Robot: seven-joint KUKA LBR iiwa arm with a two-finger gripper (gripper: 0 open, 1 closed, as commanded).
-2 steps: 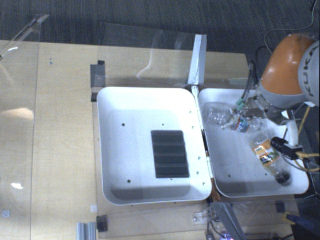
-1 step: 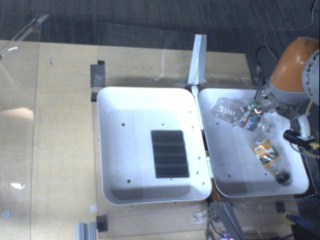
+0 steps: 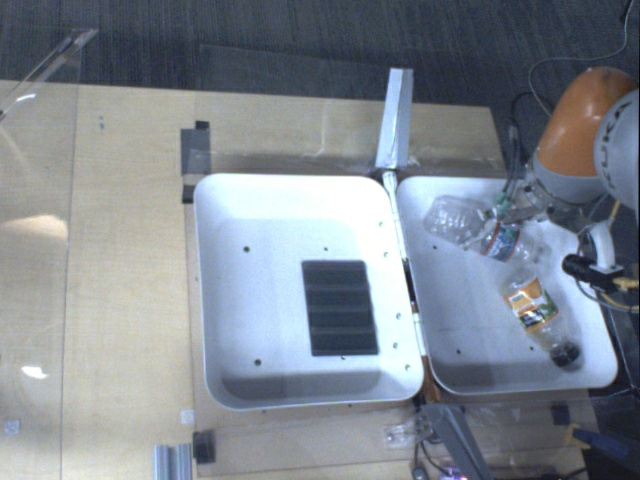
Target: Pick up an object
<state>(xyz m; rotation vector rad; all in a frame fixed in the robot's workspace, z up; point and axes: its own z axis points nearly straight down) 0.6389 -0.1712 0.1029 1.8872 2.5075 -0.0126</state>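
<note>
In the right bin (image 3: 470, 363) lie two clear plastic bottles. One crumpled bottle (image 3: 455, 220) with a blue and red label rests near the bin's back edge. The other bottle (image 3: 535, 310), with a yellow and green label and a dark cap, lies toward the front right corner. A black ribbed rectangular block (image 3: 340, 306) lies flat in the middle of the left bin (image 3: 230, 268). My gripper (image 3: 513, 208) reaches down from the right, right at the labelled end of the back bottle. Whether it touches that bottle is unclear.
The grey arm with its orange band (image 3: 585, 118) hangs over the right bin's back right corner. A metal post (image 3: 395, 118) stands behind the seam between the bins. Cables run along the right edge of the bench.
</note>
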